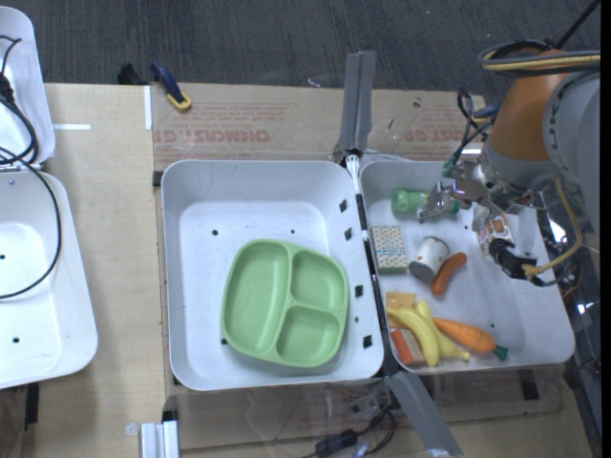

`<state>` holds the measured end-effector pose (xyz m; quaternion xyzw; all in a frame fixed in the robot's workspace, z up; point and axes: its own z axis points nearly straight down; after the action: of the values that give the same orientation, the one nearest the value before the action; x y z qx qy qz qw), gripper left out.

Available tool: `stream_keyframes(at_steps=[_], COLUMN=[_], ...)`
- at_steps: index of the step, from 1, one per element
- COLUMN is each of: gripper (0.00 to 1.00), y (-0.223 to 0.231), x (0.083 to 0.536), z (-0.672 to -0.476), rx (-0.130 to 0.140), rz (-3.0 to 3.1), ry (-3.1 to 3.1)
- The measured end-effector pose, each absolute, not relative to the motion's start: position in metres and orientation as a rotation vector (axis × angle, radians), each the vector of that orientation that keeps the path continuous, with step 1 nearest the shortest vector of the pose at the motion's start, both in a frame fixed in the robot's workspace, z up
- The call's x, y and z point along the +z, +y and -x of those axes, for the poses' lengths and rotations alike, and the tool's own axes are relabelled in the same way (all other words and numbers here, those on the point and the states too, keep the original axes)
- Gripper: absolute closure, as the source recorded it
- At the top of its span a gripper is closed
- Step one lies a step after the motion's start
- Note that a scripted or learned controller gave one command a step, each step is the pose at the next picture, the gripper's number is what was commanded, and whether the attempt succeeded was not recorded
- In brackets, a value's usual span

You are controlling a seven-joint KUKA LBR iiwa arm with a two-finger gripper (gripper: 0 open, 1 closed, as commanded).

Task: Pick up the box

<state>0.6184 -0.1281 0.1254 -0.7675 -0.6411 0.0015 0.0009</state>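
The box, a small patterned carton, lay flat in the right bin, tight against the wall it shared with the left bin, where a green divided tray sat. The gripper hung over the upper part of the right bin, near a small green object and apart from the box, which lay below and to the left of it in the camera view; nothing could be seen clamped in it, and whether its claw stood apart or together could not be told from this angle. The main risk appeared to be the box's place against the wall: a finger coming down on that side would likely strike the rim or find no gap, and the box could be pushed rather than gripped. A tin can on its side lay just beside the box, with a sausage touching the can, so a slightly offset descent might well catch the can, or roll it into the box. The bananas and carrot lay lower in the bin, probably clear of the approach.
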Motion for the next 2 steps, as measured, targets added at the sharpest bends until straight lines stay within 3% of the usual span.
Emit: stream_keyframes(at_steps=[1, 2], gripper=[0.0, 0.0], y=[-0.108, -0.098], x=[0.211, 0.096], z=[-0.622, -0.597], rx=[0.002, -0.004], rz=[2.235, 2.107], ry=[-2.209, -2.337])
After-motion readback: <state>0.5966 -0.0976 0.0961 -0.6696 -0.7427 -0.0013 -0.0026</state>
